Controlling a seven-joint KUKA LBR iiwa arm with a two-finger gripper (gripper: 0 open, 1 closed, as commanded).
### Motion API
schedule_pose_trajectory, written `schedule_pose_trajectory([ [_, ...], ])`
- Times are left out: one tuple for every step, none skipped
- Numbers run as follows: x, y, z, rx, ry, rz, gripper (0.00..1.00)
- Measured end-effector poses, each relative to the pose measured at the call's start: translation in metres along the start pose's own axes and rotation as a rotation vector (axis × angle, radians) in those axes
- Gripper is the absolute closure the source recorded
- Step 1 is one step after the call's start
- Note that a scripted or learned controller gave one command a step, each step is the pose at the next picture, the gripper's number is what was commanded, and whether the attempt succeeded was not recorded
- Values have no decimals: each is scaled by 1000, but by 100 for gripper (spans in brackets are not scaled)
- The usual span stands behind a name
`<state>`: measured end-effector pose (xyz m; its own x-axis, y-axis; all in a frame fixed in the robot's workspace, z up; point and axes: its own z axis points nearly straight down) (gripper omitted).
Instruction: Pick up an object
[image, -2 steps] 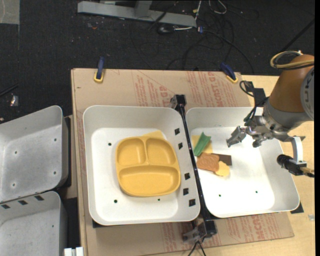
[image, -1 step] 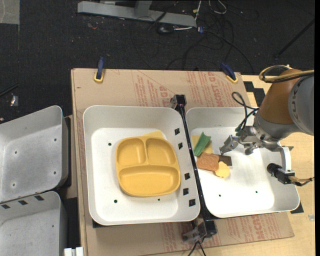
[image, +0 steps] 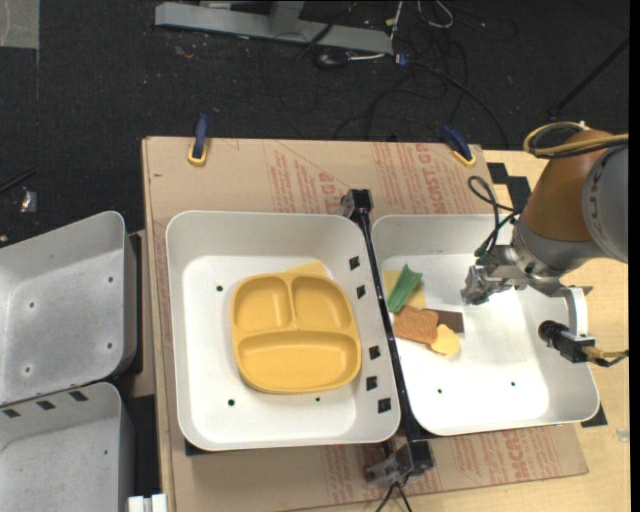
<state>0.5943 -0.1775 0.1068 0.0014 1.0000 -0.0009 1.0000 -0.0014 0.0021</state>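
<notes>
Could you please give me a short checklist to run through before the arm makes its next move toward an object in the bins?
1. Objects within the right bin: ok. A green piece, a brown piece and a small yellow piece lie clustered at its left side.
2. Gripper over the right bin: ok, to the right of the cluster and apart from it.
3. Gripper holding anything: cannot tell; nothing visible between its fingers.
4. Targets separated: not ok. The pieces touch or overlap, so a clean single grasp looks doubtful.
5. Yellow divided tray in the left bin: ok, lying flat, away from the arm.
</notes>
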Motion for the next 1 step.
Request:
schedule_pose_trajectory([
  [-3,-8,-57,-3,-1,1,100],
])
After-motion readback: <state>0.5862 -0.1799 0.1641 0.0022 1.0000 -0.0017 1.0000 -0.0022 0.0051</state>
